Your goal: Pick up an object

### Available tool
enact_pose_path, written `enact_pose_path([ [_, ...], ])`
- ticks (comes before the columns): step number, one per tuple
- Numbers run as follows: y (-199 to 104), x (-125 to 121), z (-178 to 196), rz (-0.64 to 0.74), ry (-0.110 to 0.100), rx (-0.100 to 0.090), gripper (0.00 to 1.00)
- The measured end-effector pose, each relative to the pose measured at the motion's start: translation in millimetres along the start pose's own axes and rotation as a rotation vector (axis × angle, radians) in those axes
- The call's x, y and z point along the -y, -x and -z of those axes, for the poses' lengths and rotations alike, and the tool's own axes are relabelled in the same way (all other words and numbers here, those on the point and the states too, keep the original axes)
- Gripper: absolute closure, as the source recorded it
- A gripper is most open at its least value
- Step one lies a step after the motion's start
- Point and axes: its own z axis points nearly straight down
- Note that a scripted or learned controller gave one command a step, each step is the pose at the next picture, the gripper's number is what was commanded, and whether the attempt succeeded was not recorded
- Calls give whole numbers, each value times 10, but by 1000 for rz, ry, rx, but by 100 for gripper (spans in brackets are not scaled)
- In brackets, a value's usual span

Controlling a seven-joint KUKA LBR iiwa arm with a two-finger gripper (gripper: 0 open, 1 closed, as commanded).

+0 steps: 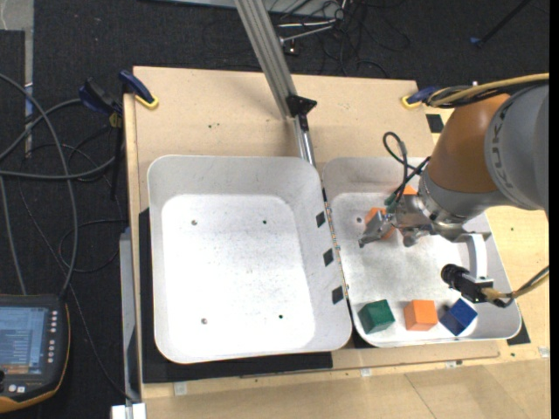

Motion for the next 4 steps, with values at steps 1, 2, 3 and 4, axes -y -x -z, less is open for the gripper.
enact_pose_path([
  [1,6,-15,131,0,7,2,100],
  [2,-14,-101,737,4,13,2,100],
  [3,-14,-111,983,3,10,2,100],
  [4,-519,-195,1097,8,9,0,100],
])
